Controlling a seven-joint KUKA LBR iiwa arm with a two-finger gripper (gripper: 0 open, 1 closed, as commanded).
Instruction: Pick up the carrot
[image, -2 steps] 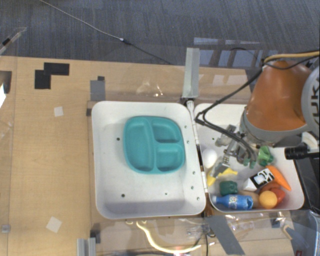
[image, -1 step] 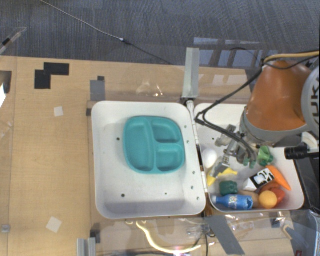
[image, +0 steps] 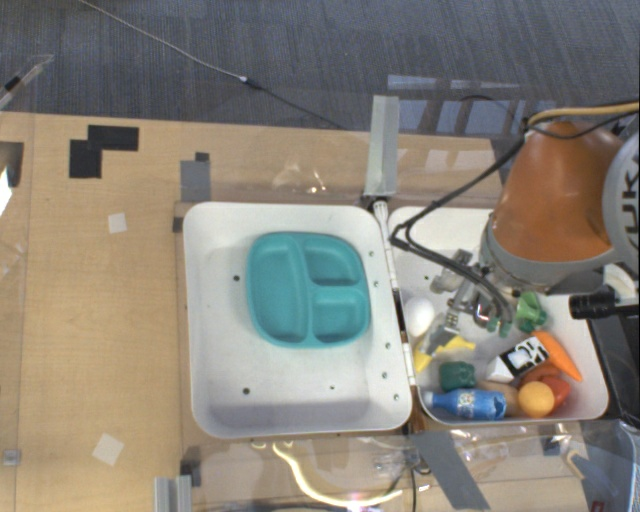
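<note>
- The carrot (image: 558, 354) lies in the right bin (image: 592, 402), close to its right wall toward the front corner, slanting with one end up against a green leafy piece (image: 528, 310).
- Touching the carrot's left side is a small black-and-white tag (image: 526, 354); its marks are too small to read.
- Just in front of the carrot sit an orange ball (image: 537, 399) and a red round piece (image: 558, 386) half hidden behind it.
- Along the bin's front wall lies a blue bottle (image: 467, 404) with white printing I cannot make out; a dark green lump (image: 458, 375) rests just behind it.
- A yellow piece (image: 444, 348) and a white egg-like thing (image: 419, 317) lie near the bin's left wall.
- The gripper (image: 468, 318) hangs over the middle of the bin, left of the carrot and apart from it; whether it is apart or together I cannot tell.
- The arm's orange band (image: 556, 190) covers the bin's back right corner.
- The left bin (image: 215, 400) bears a teal divided plate (image: 306, 288) at its middle.
</note>
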